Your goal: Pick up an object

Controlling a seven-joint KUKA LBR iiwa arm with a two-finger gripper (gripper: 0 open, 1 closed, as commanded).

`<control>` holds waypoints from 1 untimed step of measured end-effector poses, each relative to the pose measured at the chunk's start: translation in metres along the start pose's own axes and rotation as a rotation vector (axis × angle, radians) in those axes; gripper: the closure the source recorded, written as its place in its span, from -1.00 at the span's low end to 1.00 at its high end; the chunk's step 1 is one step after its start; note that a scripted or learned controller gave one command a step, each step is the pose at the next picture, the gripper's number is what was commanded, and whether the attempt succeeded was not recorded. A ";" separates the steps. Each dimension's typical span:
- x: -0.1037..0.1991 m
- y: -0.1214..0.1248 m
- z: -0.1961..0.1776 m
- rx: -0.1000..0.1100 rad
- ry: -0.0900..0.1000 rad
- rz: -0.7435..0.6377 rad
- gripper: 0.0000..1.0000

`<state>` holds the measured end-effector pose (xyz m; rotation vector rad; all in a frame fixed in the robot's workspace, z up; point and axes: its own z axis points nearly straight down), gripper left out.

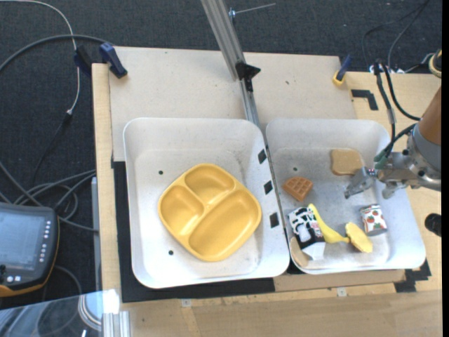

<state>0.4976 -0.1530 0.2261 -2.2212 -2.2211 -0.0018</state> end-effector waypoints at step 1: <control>0.053 0.035 0.102 0.008 0.003 -0.005 -1.00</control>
